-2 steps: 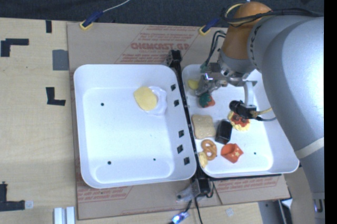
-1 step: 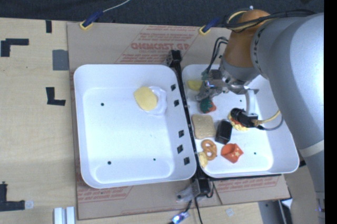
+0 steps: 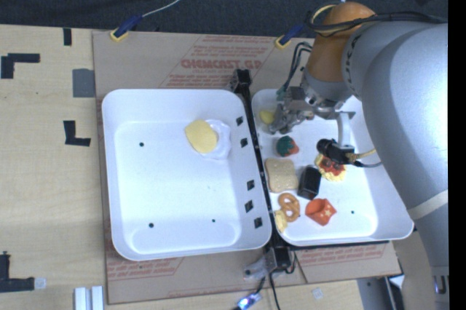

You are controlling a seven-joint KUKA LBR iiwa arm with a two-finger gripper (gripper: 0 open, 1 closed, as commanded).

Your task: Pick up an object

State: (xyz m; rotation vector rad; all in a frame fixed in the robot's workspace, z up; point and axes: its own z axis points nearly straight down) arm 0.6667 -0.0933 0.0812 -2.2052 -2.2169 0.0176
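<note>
The gripper (image 3: 282,119) hangs low over the upper left part of the right bin (image 3: 364,225), its tip just above a small yellow piece (image 3: 266,116) by the bin's left wall; whether it is open or closed I cannot tell, and nothing can be seen held in it. Just below it lies a green and red ball (image 3: 287,147). Farther down sit a tan slice of bread (image 3: 280,174), a black block (image 3: 310,183), a pretzel (image 3: 289,206) and an orange block (image 3: 320,211), with a red and yellow toy (image 3: 332,167) to the right. In the left bin (image 3: 145,228) lies a fried egg (image 3: 204,137), near its upper right corner
</note>
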